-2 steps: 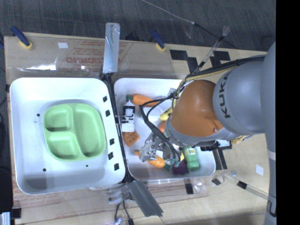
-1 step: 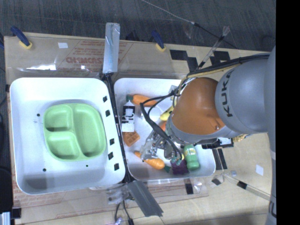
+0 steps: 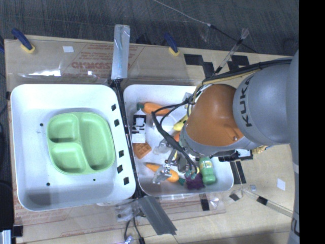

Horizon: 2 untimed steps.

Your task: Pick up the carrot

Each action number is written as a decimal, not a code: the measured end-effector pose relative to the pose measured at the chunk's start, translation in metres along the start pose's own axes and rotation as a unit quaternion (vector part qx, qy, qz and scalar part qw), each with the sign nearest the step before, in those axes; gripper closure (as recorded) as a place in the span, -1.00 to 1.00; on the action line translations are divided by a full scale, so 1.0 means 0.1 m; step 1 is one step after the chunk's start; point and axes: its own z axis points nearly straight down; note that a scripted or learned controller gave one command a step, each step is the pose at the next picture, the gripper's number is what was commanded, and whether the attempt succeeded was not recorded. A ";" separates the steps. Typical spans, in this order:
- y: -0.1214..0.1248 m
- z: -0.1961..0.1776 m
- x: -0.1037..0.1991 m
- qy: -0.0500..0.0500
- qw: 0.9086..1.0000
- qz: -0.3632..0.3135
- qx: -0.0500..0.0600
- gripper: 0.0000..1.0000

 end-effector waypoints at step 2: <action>-0.04 0.25 -0.14 0.002 0.992 0.129 0.000 1.00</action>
